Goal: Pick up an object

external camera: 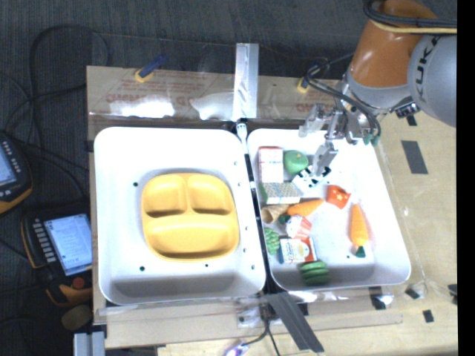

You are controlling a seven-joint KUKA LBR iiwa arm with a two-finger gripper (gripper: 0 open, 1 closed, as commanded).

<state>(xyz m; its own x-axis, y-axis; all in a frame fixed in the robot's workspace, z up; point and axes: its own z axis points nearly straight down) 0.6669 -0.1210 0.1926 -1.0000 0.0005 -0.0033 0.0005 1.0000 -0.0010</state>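
End effector (324, 156) above green rounded toy (295, 161).

The grey arm (438, 65) runs off the frame at three o'clock, so its base is unseen. Whether anything sits in the hand (324, 156) is too small to tell. In the right bin (386, 199), the piled toy foods overlap; the labels on the small cartons (297, 249) are unreadable. At nine o'clock, a handheld controller (11, 170) is cut by the edge.
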